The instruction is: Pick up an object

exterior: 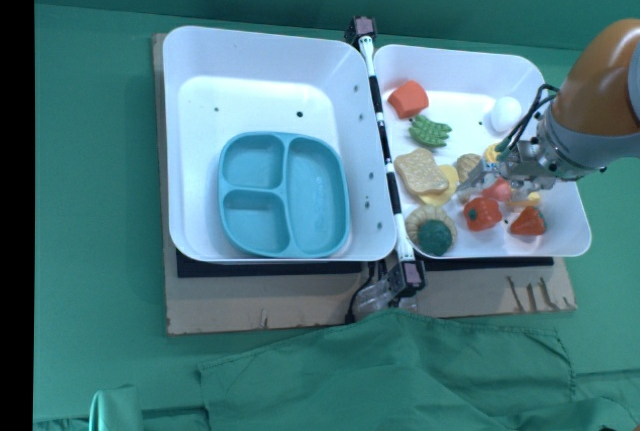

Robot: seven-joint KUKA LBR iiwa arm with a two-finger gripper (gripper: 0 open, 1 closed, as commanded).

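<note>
The right bin (455,54) holds several toy foods: an orange-red piece (408,99), a green pea pod (429,130), a white egg (505,111), a tan cracker (421,171), a green round piece on a tan base (434,234), a red pepper (482,212) and a red strawberry-like piece (528,222). My gripper (507,177) is low in this bin, right over the cluster by the pepper and a small red piece (497,189). Nothing clearly sits between its fingers.
The left bin (200,59) holds a light blue divided tray (285,194). A black-and-white divider bar (383,144) runs between the bins. Green cloth (400,369) bunches below the bench's front edge.
</note>
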